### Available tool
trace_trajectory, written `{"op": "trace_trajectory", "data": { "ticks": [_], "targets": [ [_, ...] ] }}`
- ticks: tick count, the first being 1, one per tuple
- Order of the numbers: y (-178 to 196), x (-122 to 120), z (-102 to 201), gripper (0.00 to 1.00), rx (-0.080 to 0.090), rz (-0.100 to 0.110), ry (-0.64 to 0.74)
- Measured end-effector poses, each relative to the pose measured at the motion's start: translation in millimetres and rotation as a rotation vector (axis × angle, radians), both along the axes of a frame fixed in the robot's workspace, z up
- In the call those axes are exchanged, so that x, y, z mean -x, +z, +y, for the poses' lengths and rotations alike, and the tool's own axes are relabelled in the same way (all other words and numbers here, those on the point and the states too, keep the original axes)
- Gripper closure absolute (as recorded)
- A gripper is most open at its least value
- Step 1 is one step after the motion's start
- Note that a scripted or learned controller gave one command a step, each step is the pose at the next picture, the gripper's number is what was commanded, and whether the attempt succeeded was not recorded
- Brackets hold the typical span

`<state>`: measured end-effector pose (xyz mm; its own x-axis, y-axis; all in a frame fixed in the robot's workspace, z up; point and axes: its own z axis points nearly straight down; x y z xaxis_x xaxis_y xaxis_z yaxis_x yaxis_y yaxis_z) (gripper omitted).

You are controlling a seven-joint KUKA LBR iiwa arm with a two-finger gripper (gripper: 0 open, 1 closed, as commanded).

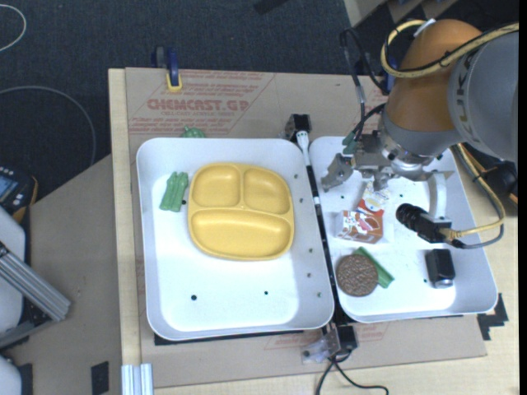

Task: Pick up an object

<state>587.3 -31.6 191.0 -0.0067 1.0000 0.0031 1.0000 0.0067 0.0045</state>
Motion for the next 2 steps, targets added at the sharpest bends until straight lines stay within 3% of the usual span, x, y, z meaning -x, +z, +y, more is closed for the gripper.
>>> {"op": "trace_trajectory", "data": {
  "ticks": [1, 2],
  "targets": [
    [5, -1, -4, 1.00, 0.003, 0.002, -0.006],
    [162, 24, -6, 1.00, 0.004, -0.016, -0.005]
  ]
}}
